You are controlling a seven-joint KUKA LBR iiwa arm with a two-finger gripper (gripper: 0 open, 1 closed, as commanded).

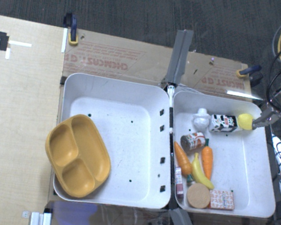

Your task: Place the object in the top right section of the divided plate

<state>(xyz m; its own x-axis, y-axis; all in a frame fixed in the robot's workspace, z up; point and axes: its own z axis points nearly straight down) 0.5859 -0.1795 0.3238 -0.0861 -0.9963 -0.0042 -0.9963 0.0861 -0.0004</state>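
Right now I am hanging over a pale wooden bench (12,114) standing on dark carpet, with brown cardboard (117,60) lying behind the two white bins; its reversed red print is reading something like "CHEMCO", though I cannot be sure. The yellow divided plate (77,156) is sitting in the left bin (131,102), at its front left corner. The right bin (251,170) is holding carrots (206,160), a banana (202,174), a black-and-white carton (223,123) and a lemon (244,121). My claw (263,120) is touching that lemon's right side; whether it is gripping, I cannot tell.
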